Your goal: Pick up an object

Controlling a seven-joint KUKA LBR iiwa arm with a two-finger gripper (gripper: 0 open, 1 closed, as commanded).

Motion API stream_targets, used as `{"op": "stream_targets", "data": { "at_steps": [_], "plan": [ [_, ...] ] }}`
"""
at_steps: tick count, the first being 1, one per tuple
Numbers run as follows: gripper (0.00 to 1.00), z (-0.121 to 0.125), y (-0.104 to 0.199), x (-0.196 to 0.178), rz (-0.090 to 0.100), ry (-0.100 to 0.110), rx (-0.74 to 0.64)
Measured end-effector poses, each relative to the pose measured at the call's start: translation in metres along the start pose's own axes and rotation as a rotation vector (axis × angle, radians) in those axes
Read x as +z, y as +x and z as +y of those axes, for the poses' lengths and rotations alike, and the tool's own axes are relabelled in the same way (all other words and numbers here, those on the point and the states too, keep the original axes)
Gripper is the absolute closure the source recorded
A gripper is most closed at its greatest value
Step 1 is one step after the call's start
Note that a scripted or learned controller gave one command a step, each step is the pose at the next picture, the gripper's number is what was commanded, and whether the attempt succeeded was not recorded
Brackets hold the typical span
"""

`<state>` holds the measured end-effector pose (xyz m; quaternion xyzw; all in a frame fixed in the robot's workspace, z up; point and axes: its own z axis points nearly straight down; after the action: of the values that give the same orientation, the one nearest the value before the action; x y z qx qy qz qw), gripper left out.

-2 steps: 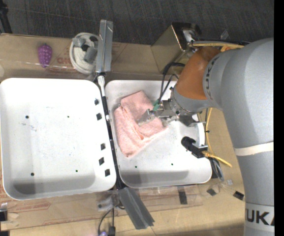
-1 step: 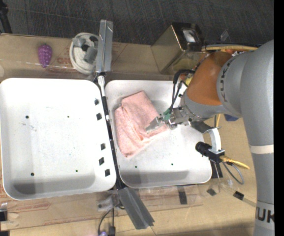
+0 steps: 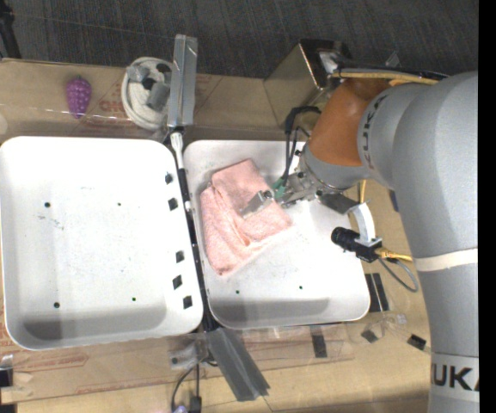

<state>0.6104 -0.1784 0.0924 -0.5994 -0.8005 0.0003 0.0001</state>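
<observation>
A crumpled pink cloth (image 3: 237,216) lies in the right bin (image 3: 316,295), toward its left wall. My gripper (image 3: 258,201) reaches in from the right and sits low over the middle of the cloth, its grey tip resting on or just above the fabric. The arm's orange band and grey wrist hang over the bin's upper right part.
The left bin (image 3: 84,239) stands beside the right one, split from it by a grey divider rail (image 3: 181,188). Behind the bins on the bench sit a purple grape-like object (image 3: 78,95) and a white coiled item (image 3: 147,90). The bulky grey arm fills the right side.
</observation>
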Motion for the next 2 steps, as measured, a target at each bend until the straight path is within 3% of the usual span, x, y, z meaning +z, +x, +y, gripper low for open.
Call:
{"op": "stream_targets", "data": {
  "at_steps": [1,2],
  "plan": [
    [0.00,-0.008,0.050,0.001,0.001,0.002,-0.068],
    [0.00,-0.027,0.020,-0.015,-0.001,-0.001,-0.275]
  ]
}}
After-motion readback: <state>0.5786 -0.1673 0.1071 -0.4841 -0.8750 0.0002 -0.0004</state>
